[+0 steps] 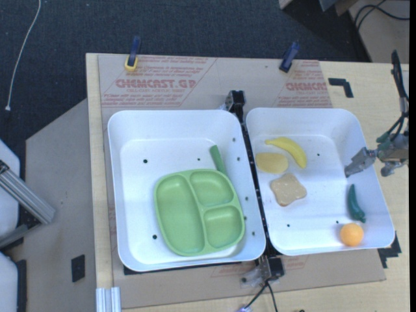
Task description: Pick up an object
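gripper (383, 160) at rt bin's (312, 117) right rim, fingers unclear, can't tell if open. banana (288, 149), potato-like piece (271, 162), bread slice (288, 189), green pepper (355, 204), orange (351, 234) lying in rt bin, none gripped. green divided plate (197, 209) in lt bin (130, 174).

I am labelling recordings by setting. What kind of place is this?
Probably a robotics lab bench: two white bins clamped on a board, toy food such as a banana, a green divided plate, and cables on dark carpet.
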Tool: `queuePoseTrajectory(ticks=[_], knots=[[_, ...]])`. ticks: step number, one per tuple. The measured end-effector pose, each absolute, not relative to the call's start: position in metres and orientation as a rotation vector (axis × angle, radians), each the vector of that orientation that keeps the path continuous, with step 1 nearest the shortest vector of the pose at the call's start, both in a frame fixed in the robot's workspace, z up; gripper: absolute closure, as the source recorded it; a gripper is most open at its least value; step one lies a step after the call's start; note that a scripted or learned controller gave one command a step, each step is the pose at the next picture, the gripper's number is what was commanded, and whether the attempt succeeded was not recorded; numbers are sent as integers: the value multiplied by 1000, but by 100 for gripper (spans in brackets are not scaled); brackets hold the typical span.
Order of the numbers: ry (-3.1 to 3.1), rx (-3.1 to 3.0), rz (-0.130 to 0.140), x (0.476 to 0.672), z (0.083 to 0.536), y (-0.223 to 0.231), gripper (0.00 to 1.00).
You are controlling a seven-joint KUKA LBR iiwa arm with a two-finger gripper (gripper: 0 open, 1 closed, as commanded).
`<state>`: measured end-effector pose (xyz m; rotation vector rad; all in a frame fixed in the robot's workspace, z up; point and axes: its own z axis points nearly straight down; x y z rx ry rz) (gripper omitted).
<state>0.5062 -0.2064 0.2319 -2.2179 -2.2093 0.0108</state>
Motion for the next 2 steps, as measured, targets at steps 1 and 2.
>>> queuePoseTrajectory(ticks=[1, 2], knots=[[-2222, -2222, 1, 509, 239, -206, 0], [-2217, -2219, 3, 512, 196, -206, 0]])
